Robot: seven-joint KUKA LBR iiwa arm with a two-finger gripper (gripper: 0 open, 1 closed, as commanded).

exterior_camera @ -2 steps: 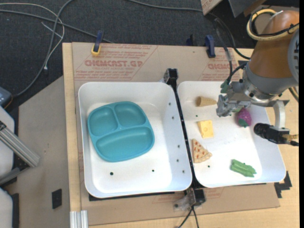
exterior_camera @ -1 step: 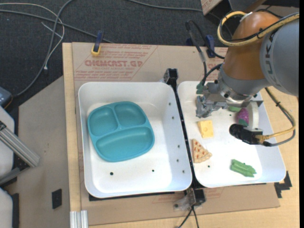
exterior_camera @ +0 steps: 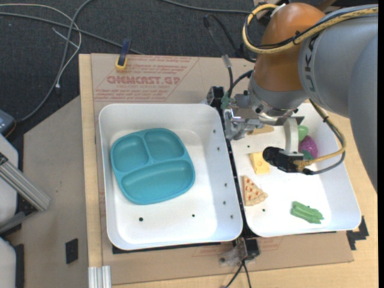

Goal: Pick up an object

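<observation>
Just beside the tool [exterior_camera: 249, 127] lies a yellow block [exterior_camera: 260, 163].

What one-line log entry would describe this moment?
arm: above right bin | right bin: cheese, pizza slice, green pod, purple item | left bin: teal divided plate | held: cannot tell

You will find a teal plate [exterior_camera: 153, 165] in the white left bin [exterior_camera: 180, 221]. The white right bin [exterior_camera: 336, 188] holds a yellow block [exterior_camera: 260, 164], an orange slice [exterior_camera: 253, 191] with red spots, a green piece [exterior_camera: 307, 212] and a purple piece [exterior_camera: 308, 145].
</observation>
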